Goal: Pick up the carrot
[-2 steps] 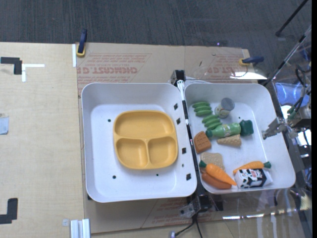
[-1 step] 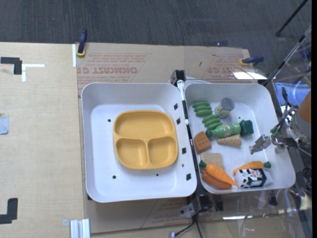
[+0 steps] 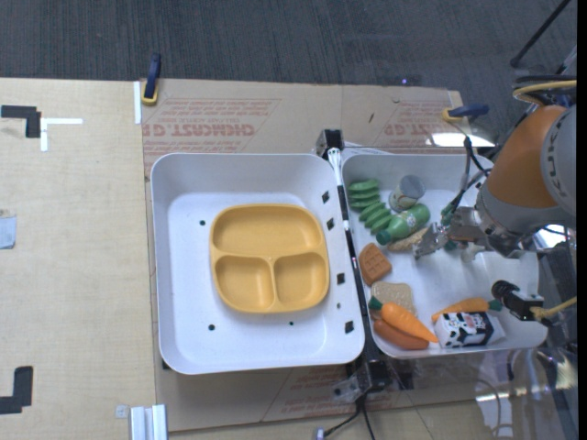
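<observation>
The carrot [image 3: 404,320], orange with a green top, lies near the front edge of the right bin [image 3: 514,262], pointing right toward a small milk carton [image 3: 464,328]. It rests partly on a reddish sausage [image 3: 394,336] and against a slice of bread [image 3: 393,294]. My gripper [image 3: 431,242] hangs over the middle of the right bin, up and to the right of the carrot, beside a green bottle [image 3: 404,224]. Nothing of the carrot is in the gripper.
The right bin also holds a green ridged vegetable [image 3: 368,202], a grey can [image 3: 408,189], a brown waffle piece [image 3: 374,263] and an orange item [image 3: 473,306] behind the carton. A yellow divided plate [image 3: 271,257] sits in the left bin [image 3: 174,273].
</observation>
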